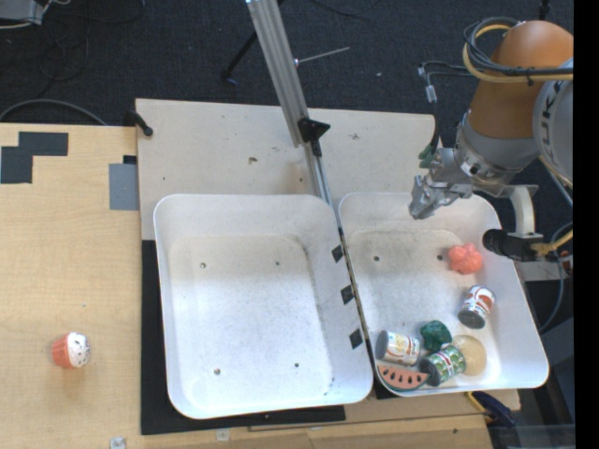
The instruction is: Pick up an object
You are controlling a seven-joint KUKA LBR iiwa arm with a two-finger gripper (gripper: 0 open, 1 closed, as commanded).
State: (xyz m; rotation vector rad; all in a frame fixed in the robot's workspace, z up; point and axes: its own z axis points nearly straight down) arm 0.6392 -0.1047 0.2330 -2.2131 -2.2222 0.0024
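My gripper [423,204] hangs over the far edge of the right bin [402,255], with nothing seen between its fingers. In that bin a pink-orange lump [464,259] lies to the gripper's right and nearer the camera. Below it a small red-and-white can [476,306] lies on its side. At the bin's near corner cluster a yellow-labelled can [400,347], a dark green toy [434,334], a green-labelled can [445,363], a tan round piece [472,354] and a watermelon slice [404,378].
The left bin [243,307] sits beside the right one, divided by a rim with black clips. A slanted aluminium bar [285,82] rises behind the bins. A small orange-and-white toy [71,350] rests on the wooden table at left.
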